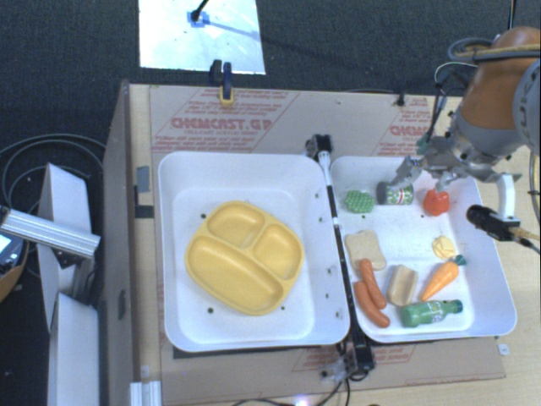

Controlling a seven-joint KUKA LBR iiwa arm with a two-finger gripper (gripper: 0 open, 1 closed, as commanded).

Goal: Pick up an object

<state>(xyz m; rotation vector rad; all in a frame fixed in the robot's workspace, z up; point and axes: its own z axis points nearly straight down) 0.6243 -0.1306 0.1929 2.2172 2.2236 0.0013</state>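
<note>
I saw the jaws [420, 169] spread apart above the right bin [499, 311], one finger touching the small can [395, 194]; the tomato [436, 201] lay just beside the can.

Two white bins [254, 163] [494, 303]; one yellow divided plate [243, 256]; two sausages [368, 282] [370, 304] (lying side by side); two green bottles [431, 310] [395, 194]; one carrot [440, 279]; one tomato [436, 201].
</note>
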